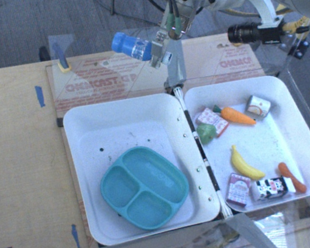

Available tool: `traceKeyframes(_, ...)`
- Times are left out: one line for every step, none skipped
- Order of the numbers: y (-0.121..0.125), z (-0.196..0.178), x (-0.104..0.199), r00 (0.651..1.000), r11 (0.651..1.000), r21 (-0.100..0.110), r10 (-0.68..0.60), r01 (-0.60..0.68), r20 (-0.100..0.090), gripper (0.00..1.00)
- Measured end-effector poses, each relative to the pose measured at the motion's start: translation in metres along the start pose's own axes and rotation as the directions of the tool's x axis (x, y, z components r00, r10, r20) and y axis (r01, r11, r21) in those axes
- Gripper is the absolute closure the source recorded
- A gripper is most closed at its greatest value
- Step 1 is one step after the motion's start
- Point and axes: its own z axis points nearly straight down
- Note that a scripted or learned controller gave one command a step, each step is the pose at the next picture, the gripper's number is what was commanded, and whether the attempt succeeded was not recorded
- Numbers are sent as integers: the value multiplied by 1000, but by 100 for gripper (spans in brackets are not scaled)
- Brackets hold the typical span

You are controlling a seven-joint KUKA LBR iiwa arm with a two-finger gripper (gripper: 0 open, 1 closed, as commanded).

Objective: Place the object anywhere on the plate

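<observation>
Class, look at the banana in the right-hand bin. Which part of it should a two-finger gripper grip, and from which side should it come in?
Probably the middle of the banana, from straight above. It lies flat on the bin floor, curved, with open floor along both long sides, so the fingers could close across its narrow width. Its lower end lies close to the pink packet, so the ends are likely worse.

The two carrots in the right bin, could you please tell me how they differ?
The upper carrot lies near the bin's far side beside a pink packet, showing a green top; the lower carrot lies at the near right corner beside a milk carton, looking slimmer and redder. Both are orange toy carrots, tilted alike.
</observation>
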Motion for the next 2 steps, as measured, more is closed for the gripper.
traceKeyframes(0, 0, 0, 1000, 1000, 0, 0, 0, 0, 0)
traceKeyframes(0, 0, 0, 1000, 1000, 0, 0, 0, 0, 0)
